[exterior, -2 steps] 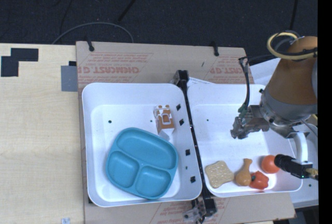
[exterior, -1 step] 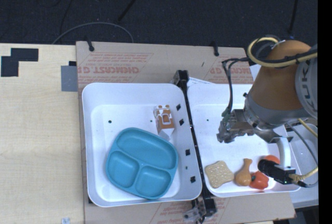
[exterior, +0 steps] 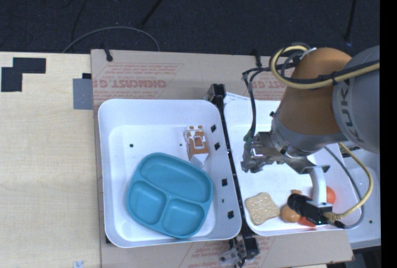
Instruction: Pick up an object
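My gripper [exterior: 253,161] hangs over the left part of the right bin [exterior: 248,116], close to the divider between the bins. Just below it a tan slice of toy toast [exterior: 262,208] lies flat on the bin floor. A small orange rounded piece [exterior: 288,215] rests to the right of the toast, and a red-orange piece [exterior: 329,195] shows near the bin's right side. In the left bin [exterior: 118,136] a blue divided plate [exterior: 169,194] lies flat, with a small orange and white toy [exterior: 197,142] at its upper right.
The arm's large orange-banded wrist [exterior: 313,99] covers the middle and back of the right bin. A black divider strip [exterior: 224,155] runs between the bins. Cardboard [exterior: 155,77] lies under both bins, and wooden bench top [exterior: 43,167] lies to the left.
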You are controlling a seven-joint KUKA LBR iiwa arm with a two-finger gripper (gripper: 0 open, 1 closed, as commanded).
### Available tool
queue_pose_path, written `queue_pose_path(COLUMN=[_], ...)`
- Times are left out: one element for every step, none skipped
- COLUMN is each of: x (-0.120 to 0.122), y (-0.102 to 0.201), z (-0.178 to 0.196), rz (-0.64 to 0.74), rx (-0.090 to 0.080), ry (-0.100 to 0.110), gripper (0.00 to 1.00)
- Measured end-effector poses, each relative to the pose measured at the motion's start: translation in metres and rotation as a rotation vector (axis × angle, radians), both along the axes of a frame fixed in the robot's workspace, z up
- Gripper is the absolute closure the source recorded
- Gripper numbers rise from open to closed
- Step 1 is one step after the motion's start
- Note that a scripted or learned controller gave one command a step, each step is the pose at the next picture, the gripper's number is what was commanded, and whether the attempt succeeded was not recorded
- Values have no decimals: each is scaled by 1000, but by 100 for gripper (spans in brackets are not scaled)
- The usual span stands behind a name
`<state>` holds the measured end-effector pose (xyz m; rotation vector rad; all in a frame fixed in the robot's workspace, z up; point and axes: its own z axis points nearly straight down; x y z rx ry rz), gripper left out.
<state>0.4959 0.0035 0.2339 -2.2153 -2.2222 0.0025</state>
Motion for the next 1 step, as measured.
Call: queue_pose_path(x=[2], y=[52], z=[6], rz=[-1], rx=[-1], ry=[1], gripper=[100])
